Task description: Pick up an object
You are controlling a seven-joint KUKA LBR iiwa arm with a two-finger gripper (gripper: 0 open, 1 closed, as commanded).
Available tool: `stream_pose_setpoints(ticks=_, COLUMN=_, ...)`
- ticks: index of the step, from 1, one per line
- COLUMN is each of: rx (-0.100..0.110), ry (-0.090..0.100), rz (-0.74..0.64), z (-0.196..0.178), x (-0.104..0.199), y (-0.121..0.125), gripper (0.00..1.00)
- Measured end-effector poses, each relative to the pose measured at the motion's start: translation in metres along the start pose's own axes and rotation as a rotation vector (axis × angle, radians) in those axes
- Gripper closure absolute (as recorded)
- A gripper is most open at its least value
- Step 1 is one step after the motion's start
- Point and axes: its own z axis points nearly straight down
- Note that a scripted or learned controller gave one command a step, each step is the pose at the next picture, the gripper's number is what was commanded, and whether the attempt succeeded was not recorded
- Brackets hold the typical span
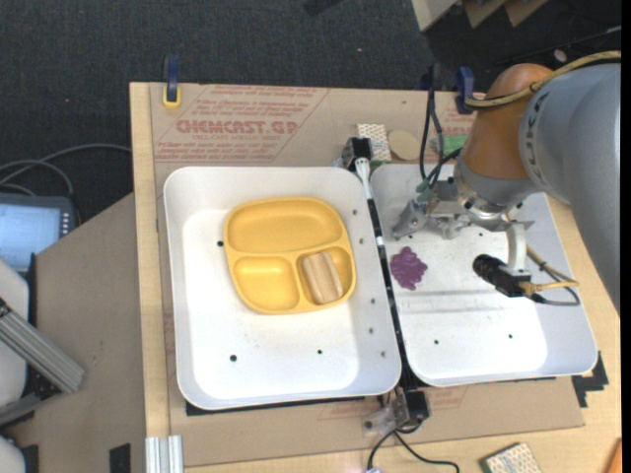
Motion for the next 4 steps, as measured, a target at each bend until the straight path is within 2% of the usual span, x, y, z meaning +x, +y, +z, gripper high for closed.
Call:
stream_pose_setpoints(ticks=1, rx=0.011, ry=0.002, rz=0.007, z=0.0, x=-0.011, y=-0.056, gripper=0.0)
stream_pose_setpoints(ticks=2, rx=0.0, ry=-0.001, rz=0.004, z=0.0, x=-0.004, y=-0.024, gripper=0.0)
stream_pose_setpoints(ticks=3, rx=0.008, ry=0.001, rz=0.007, z=0.0, x=-0.018, y=-0.043, gripper=0.0)
stream_pose_setpoints(ticks=4, rx=0.007, ry=0.002, rz=0.006, z=0.0, x=-0.017, y=-0.042, gripper=0.0)
